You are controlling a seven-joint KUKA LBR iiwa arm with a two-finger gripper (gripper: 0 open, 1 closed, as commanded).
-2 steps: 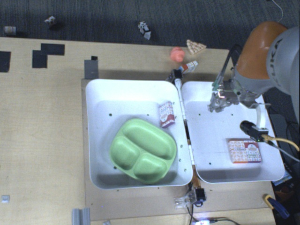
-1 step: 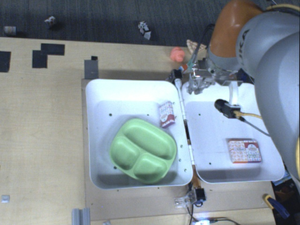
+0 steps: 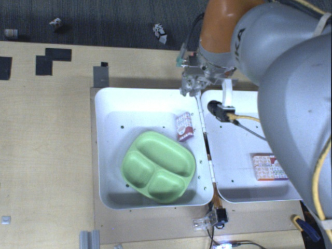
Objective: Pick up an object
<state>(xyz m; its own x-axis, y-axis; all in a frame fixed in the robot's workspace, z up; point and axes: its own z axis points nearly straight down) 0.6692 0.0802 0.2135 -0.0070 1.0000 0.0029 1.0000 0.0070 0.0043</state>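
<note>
A green divided plate (image 3: 158, 166) lies tilted in the front half of the left bin (image 3: 106, 139). Behind it, close to the bin's right wall, a small red and white packet (image 3: 184, 126) lies flat. In the right bin (image 3: 233, 188) a flat red and white card (image 3: 268, 167) rests near the front right. My gripper (image 3: 190, 86) hangs over the back right corner of the left bin, beside the wall between the bins. It is above and behind the packet and apart from it.
The grey arm with its orange band (image 3: 223, 19) covers much of the right bin's back and right side. A black fitting with a yellow cable (image 3: 220, 110) hangs over the right bin. Black marks and a grey bracket (image 3: 101, 75) sit on the bench at the back left.
</note>
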